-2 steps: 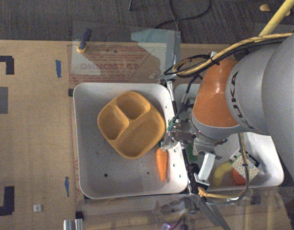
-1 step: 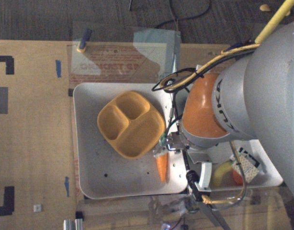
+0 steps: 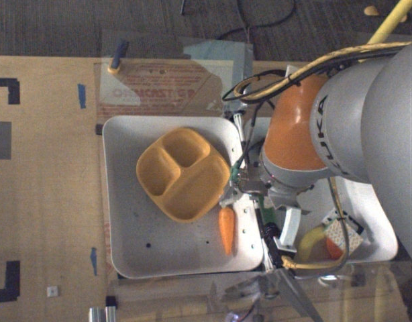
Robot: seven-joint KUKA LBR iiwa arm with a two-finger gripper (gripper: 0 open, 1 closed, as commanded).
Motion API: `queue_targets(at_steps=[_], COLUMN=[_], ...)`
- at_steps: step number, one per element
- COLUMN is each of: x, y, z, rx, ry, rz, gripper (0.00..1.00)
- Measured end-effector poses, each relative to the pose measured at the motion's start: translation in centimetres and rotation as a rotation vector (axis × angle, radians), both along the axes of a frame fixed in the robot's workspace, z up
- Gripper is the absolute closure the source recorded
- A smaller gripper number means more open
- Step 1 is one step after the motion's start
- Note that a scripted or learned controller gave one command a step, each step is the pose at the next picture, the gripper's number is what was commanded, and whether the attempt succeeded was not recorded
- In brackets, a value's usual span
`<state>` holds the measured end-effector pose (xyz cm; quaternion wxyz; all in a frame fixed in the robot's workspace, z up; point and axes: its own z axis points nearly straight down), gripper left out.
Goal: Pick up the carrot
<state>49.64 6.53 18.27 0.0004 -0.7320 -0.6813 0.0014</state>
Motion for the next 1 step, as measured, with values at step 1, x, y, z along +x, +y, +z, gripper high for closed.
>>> queue_targets(at_steps=[1], x=[0.35], y=[1.56], z=[-2.43], rx=[-0.009], ry=[-0.046], rz=[-0.074], gripper=[0.00])
